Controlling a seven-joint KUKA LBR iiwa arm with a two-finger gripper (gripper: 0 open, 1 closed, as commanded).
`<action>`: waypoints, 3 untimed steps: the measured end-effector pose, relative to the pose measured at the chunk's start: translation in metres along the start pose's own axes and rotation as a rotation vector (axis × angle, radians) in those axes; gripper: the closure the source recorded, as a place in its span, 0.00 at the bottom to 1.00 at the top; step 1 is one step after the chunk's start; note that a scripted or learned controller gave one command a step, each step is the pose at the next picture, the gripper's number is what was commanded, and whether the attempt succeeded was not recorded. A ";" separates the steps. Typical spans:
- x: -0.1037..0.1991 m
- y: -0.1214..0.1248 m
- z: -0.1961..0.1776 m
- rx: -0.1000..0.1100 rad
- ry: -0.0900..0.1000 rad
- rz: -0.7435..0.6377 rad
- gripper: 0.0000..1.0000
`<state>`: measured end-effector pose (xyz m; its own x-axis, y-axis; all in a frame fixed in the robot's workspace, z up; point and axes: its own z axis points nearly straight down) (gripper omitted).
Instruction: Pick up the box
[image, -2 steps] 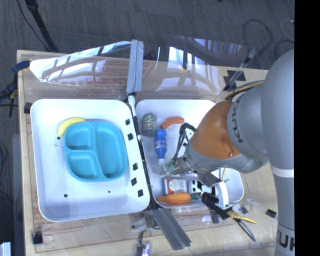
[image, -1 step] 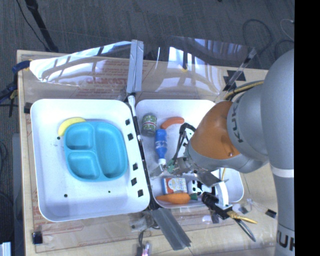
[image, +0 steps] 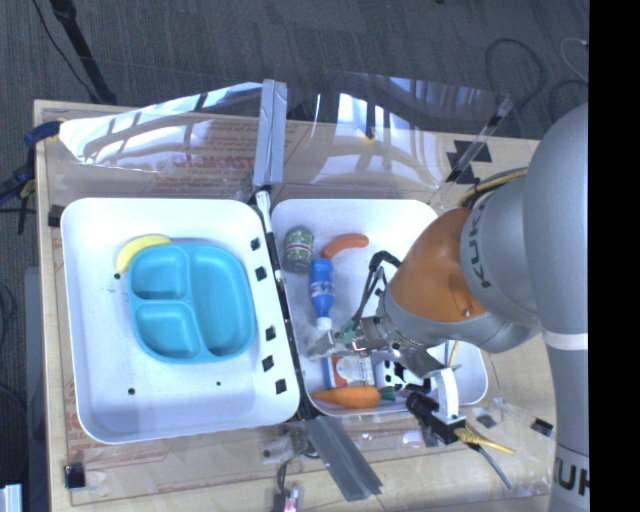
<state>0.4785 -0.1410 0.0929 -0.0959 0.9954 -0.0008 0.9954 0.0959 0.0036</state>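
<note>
The box, a small white carton with red and orange print, lies near the front wall of the right bin. An orange carrot lies along its front side. My gripper hangs low over the box's far edge, coming down from the grey and orange wrist on the right. The wrist hides the right part of the box, and I cannot make out whether the gripper touches it.
Behind the gripper in the right bin lie a blue bottle, a small can and an orange sausage. The left bin holds a blue divided plate with a yellow piece poking out behind it.
</note>
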 end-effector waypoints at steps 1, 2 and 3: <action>0.001 0.002 -0.010 -0.003 0.000 -0.006 1.00; 0.000 0.002 -0.010 -0.003 -0.001 -0.006 0.00; -0.015 -0.001 0.000 0.000 0.000 0.044 0.00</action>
<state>0.4786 -0.1561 0.0930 -0.0521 0.9986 -0.0007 0.9986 0.0521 0.0032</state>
